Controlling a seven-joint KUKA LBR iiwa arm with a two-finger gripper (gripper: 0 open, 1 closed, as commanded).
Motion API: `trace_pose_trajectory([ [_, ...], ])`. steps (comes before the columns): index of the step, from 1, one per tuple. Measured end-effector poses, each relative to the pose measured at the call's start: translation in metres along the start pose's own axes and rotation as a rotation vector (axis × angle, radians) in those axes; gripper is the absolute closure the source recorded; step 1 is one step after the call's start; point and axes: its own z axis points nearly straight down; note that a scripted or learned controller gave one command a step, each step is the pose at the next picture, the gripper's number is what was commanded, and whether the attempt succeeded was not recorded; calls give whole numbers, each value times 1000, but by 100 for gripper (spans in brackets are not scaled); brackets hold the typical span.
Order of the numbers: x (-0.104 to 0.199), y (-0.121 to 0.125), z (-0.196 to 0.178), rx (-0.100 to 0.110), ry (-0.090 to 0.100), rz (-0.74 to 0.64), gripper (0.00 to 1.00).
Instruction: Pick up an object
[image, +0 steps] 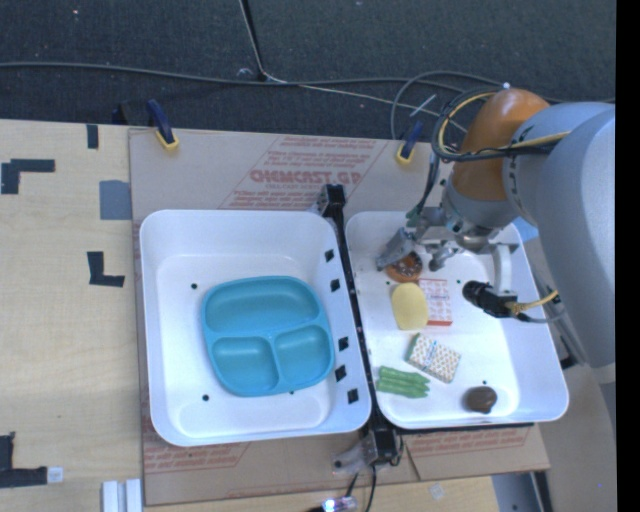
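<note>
From my remote seat, access around the yellow piece (409, 306): touching its right side, a red-printed card (437, 301); just above it, a brown round item (405, 267) under the gripper (412, 250) and arm (520, 170); below it, a patterned packet (435, 357) and green pods (402, 382); lower right, a dark lump (481, 399). I see bare floor of the right bin (520, 345) to its right, and the divider wall (345, 300) near its left.

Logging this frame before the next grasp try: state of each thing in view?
pincer: low over the right bin's far end, at the brown round item; grip cannot be told
brown round item: in the bin, under the pincer
yellow item: lying loose
patterned packet: lying flat, tilted
green item: lying flat
dark round item: resting near corner
blue tray: flat in left bin
</note>
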Motion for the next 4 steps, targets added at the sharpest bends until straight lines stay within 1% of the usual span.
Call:
trace_pose_trajectory([
  [1, 1, 0, 28, -2, -1, 0, 0],
  [2, 1, 1, 17, -4, -1, -1, 100],
  [3, 0, 0, -45, -4, 1, 1, 100],
  [4, 0, 1, -98, -7, 0, 1, 100],
])
